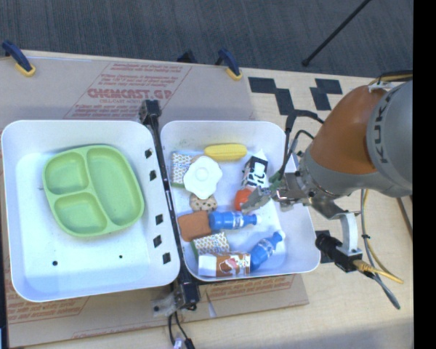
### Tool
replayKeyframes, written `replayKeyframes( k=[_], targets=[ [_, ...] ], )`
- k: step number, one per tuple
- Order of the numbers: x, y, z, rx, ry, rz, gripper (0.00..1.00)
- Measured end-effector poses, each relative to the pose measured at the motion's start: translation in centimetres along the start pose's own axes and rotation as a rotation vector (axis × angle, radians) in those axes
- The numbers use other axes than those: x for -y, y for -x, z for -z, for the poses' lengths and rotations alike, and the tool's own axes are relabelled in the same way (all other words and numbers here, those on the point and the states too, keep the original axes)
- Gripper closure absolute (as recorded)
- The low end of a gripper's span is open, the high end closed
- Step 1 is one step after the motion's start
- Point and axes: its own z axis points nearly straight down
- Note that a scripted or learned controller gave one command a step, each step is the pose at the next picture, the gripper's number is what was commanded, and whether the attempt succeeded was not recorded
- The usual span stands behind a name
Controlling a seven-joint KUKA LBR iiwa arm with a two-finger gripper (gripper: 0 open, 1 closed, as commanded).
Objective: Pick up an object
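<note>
Two shallow white bins are seen side by side on the tabletop (392, 297): the left bin (22, 217) carries a green divided plate (93, 190), and the right bin (299, 257) is crowded with small things. The gripper (256, 198) is lowered into the right bin from the right, and its tip is placed near the bin's middle, touching or just above an orange-red item (242, 197) and just below a black-and-white carton (256, 170). Whether it is released or clenched cannot be told, since the tip is blurred against the clutter, and nothing is clearly seen to be held. Just below and to the left of the gripper a blue bottle (229, 220) is laid with its long axis running roughly left to right, beside a brown block (194, 225). A second blue bottle (266, 249) is tilted near the bin's lower right corner. A yellow banana (225, 151) is laid along the far wall, and a white fried-egg toy (203, 177) is set left of the carton. The orange-red item is judged the nearest candidate; a straight descent would be called for, though the crowding neighbours could be knocked.
</note>
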Motion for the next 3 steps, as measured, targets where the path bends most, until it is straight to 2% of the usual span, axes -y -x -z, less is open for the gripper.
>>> replayKeyframes(
  k=[1,2,3],
  targets=[
    [-6.7,-0.4,-9.8,0.001,-0.002,0.002,0.0],
    [-6.7,-0.4,-8.7,0.001,-0.001,0.005,1.0],
    [-8.2,-3.9,1.9,0.001,0.003,0.001,1.0]
  ],
)
